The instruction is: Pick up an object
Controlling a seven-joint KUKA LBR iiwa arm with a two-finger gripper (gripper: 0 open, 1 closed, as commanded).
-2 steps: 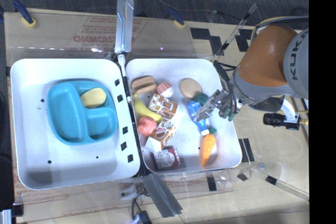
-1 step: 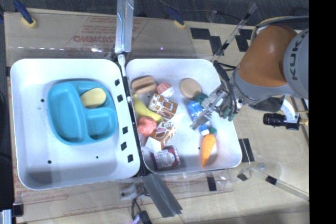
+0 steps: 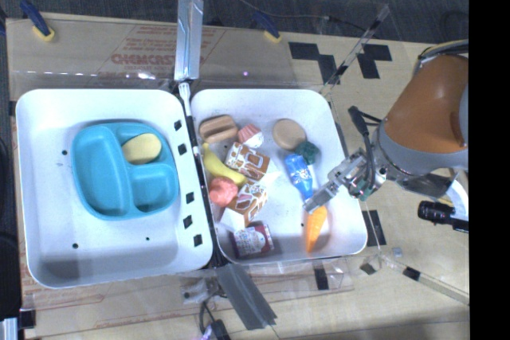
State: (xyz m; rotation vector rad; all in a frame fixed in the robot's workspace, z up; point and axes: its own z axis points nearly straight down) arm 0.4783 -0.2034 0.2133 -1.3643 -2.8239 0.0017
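Observation:
The right white bin [image 3: 263, 106] holds several toy foods. Near its front right corner lies an orange carrot [image 3: 316, 228], with a blue packet [image 3: 298, 173] just behind it. My gripper [image 3: 320, 198] reaches in over the bin's right wall and hangs low between the packet and the carrot's top end, close to both. I see nothing held in it. Further left are a yellow banana [image 3: 221, 168], a pink round fruit [image 3: 224, 191], two brown-and-white cartons [image 3: 250, 163] [image 3: 249, 201] and a red-labelled can [image 3: 252, 240].
A brown round cookie [image 3: 288, 133], a green piece [image 3: 308, 150] and a hot dog bun [image 3: 217, 127] lie at the right bin's back. The left bin [image 3: 36, 195] holds a blue divided tray [image 3: 111, 175] with a yellow lump [image 3: 142, 147] in it. The divider [image 3: 188, 36] stands between the bins.

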